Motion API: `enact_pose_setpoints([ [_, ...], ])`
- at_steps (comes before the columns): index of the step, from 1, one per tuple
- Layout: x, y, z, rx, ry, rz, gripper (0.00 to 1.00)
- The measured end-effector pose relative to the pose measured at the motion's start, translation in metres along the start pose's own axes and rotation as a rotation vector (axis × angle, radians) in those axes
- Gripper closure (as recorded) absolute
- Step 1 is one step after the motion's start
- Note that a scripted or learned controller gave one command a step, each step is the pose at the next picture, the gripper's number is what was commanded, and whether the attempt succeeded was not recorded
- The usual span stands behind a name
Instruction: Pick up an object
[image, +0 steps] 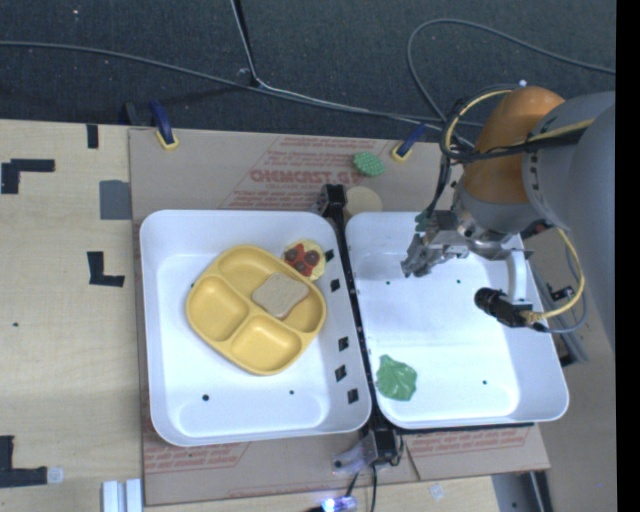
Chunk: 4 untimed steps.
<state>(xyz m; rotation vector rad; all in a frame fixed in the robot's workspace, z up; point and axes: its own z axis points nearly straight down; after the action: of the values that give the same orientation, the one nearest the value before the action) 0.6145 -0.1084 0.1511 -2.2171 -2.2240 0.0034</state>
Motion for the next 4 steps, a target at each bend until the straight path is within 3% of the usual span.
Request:
enact_pose_setpoints([
  [3,-0.003,-0.008,-0.136,-0.005,0.0,0.002,1.0],
  [4,0.054,-0.007,-0.116,-0.001,0.001,-0.002,1.0],
])
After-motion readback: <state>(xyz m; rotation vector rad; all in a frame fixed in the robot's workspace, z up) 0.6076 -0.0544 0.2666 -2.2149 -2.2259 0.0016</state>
